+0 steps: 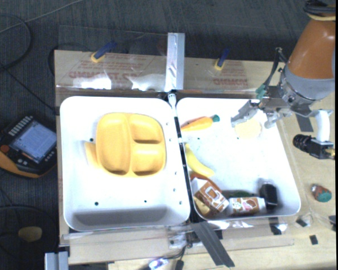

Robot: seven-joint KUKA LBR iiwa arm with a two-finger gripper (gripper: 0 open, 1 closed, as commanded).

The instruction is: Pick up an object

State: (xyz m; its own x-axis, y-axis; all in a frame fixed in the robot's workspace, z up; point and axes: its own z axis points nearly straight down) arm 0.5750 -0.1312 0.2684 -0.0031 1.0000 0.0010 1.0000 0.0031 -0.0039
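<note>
hanging over the upper right part of the right bin (pixel 242 162) was the end effector (pixel 254 120), released, its two fingers (pixel 240 117) spread apart with nothing clasped between them.

arm (pixel 316 49): grey with an orange band, entering from the right of the view.

item 1, pale yellow piece (pixel 249 130): flat on the floor of the right bin, directly below the spread fingers; contact with them could not be told.

item 2, orange carrot-shaped toy (pixel 196 122), green tip: upper left corner of the same bin, near the dividing wall.

item 3, yellow curved piece (pixel 196 165): along that bin's left wall, just above the brown packet.

item 4, brown packet (pixel 209 198): lower left corner.

item 5, dark bottle (pixel 245 204), reddish label: on its side along the lower wall, just beside the packet.

item 6, black object (pixel 268 194): at the bottle's right end.

left bin (pixel 79 151): one yellow divided tray (pixel 129 142), middle to upper part.

both bins stood side by side on the counter (pixel 307 170).
</note>
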